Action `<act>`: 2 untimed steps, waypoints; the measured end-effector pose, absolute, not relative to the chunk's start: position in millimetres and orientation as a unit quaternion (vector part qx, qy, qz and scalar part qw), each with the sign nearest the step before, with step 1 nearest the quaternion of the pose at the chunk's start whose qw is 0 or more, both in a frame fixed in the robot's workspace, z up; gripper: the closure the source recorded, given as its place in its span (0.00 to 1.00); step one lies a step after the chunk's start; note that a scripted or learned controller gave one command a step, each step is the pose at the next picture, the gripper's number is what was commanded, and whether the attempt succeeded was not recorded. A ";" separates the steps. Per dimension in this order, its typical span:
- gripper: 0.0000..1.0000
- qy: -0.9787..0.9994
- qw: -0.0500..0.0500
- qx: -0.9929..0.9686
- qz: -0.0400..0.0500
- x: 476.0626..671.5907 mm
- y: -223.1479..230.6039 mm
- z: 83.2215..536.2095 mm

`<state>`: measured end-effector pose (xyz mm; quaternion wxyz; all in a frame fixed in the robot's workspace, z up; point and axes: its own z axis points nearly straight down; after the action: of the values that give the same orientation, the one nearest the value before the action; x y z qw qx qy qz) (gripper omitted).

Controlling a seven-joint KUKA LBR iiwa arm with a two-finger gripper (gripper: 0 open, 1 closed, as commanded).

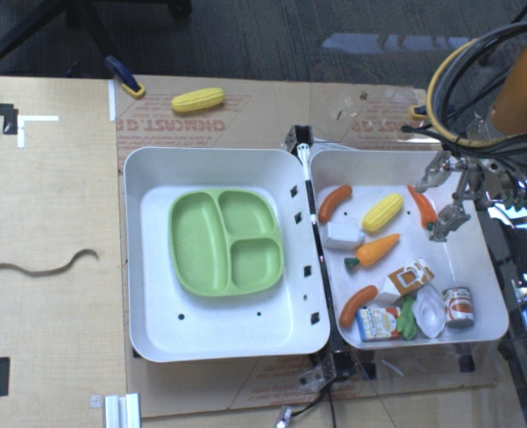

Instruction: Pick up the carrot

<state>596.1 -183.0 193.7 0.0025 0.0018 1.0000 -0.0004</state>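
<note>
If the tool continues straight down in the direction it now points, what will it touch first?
Probably the bare floor of the right bin, near the red pepper. The tool is not above the carrot, though height is hard to judge.

The carrot (378, 249) is orange with a dark green top. Just above it lies a yellow corn cob (382, 210); to its left, a red-orange sausage (334, 201). Well left of the carrot sits a pale green divided plate (226, 241) in a white bin (147, 266). The desk (49, 221) is light wood.
</note>
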 end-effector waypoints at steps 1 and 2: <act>0.00 0.999 0.012 0.034 -0.003 621.9 -137.1 104.1; 0.00 0.999 0.002 0.041 -0.001 572.0 -113.5 92.8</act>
<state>572.0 -113.5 92.8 0.0022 0.0408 0.9992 -0.0005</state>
